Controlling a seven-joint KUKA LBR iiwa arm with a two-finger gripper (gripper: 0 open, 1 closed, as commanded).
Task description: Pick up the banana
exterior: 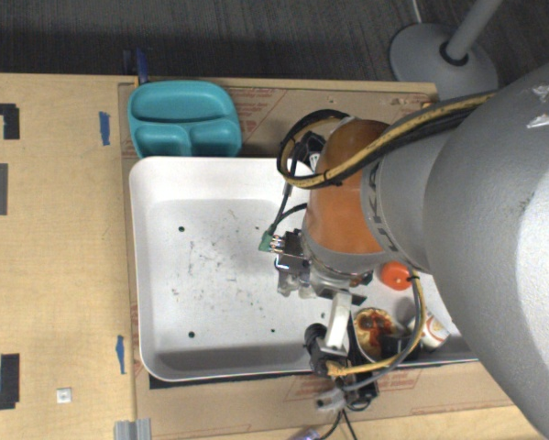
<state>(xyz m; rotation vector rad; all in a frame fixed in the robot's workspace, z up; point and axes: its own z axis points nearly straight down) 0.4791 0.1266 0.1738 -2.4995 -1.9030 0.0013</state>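
The grey arm with its orange band (343,200) covers most of the right bin. My gripper (312,280) points down near the seam between the two bins, its tip hidden under the wrist. Just right of it and nearer the front, a yellow and brown thing (375,324) lies in the right bin; it may be the banana, but only a small part of it shows. I see nothing held.
An orange ball-like thing (395,276) and a white thing (435,333) lie in the right bin beside the arm. The left white bin (164,246) shows a scuffed floor. A teal divided tray (184,117) stands behind it.
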